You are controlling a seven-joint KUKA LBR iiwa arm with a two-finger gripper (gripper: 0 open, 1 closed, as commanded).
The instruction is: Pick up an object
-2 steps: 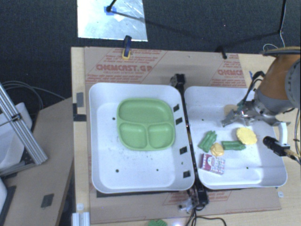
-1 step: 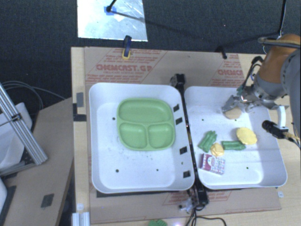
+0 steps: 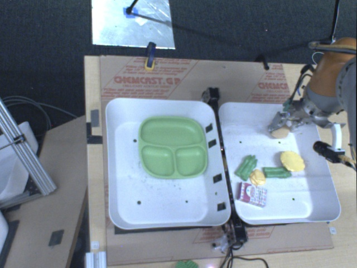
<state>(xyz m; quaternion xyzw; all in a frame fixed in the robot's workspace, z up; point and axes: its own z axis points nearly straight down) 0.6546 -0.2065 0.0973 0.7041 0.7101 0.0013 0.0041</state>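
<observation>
The right bin [image 3: 312, 205] holds several small objects: a yellow lumpy piece [image 3: 292, 161], a green piece [image 3: 246, 166], a small yellow piece [image 3: 257, 177], a green stick-shaped piece [image 3: 276, 172] and a red and white packet [image 3: 252, 194]. A tan object [image 3: 280, 132] lies near the bin's far side. My gripper [image 3: 283, 122] is low over the bin's far right part, right above and touching or almost touching the tan object. The arm with its orange band [image 3: 329, 71] reaches in from the right.
The left bin [image 3: 120, 166] holds a green divided plate [image 3: 173, 147]. A dark ridge with clips [image 3: 218, 149] separates the two bins. A black cable part [image 3: 326, 149] hangs by the right bin's right wall.
</observation>
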